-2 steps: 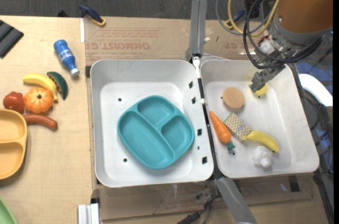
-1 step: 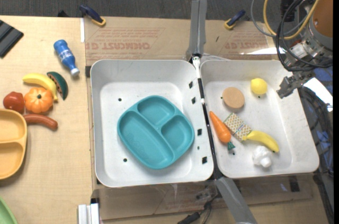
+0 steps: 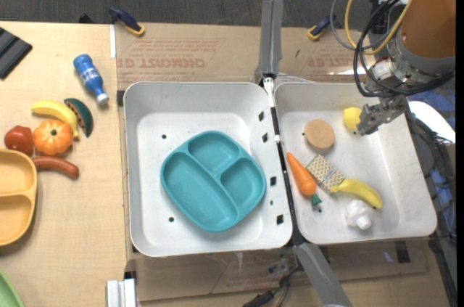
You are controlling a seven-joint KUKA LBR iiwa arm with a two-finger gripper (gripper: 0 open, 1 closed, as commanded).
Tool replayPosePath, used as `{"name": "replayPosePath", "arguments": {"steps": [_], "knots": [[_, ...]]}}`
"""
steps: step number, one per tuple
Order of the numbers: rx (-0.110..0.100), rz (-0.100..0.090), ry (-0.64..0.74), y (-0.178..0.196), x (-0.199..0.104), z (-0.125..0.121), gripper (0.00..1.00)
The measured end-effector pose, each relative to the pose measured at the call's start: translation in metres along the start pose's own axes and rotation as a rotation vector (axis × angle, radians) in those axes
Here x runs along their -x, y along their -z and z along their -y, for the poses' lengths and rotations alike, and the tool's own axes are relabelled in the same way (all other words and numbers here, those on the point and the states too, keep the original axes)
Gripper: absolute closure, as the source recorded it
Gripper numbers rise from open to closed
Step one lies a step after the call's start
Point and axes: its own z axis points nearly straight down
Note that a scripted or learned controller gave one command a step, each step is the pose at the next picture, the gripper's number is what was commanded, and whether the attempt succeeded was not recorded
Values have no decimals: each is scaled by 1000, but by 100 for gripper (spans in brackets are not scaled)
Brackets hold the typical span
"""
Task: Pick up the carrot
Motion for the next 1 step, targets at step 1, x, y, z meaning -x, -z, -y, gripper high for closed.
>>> {"name": "replayPosePath", "arguments": {"steps": [1], "knots": [[0, 1, 124, -11, 100, 14, 100]]}}
